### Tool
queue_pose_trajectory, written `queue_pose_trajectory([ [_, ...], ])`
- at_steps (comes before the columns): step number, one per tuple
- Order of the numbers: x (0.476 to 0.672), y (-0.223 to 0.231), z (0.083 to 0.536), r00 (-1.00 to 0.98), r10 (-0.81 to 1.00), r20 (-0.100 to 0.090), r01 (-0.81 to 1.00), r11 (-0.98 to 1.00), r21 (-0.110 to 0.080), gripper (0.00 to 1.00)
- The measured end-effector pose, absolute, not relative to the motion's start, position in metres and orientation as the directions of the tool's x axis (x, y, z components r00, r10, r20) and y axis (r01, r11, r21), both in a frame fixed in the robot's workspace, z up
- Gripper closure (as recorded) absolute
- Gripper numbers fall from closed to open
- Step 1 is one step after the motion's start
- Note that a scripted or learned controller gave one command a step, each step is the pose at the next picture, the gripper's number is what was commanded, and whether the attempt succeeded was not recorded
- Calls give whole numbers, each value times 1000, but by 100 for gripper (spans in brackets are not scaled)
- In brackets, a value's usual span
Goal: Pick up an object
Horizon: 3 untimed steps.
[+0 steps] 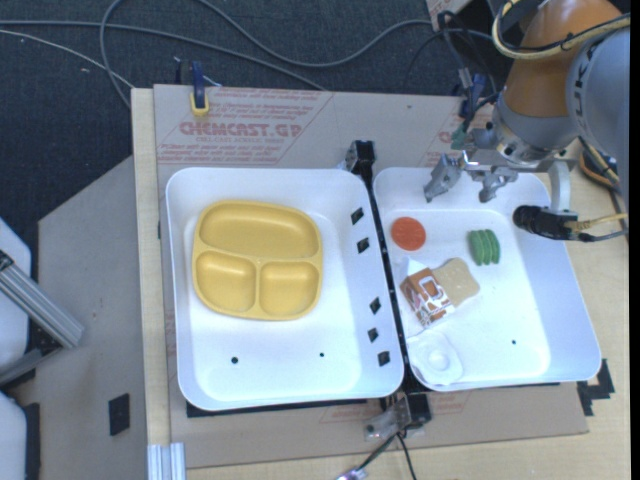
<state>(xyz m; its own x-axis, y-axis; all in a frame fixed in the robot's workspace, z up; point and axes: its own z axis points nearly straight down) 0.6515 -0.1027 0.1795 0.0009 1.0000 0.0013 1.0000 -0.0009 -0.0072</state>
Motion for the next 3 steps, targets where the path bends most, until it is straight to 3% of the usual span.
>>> queue_pose_trajectory([
  [2, 651, -110, 84, 1, 1000, 1, 1000, -1, -1, 0],
  [3, 653, -109, 99, 1, 1000, 1, 1000, -1, 5, 100],
])
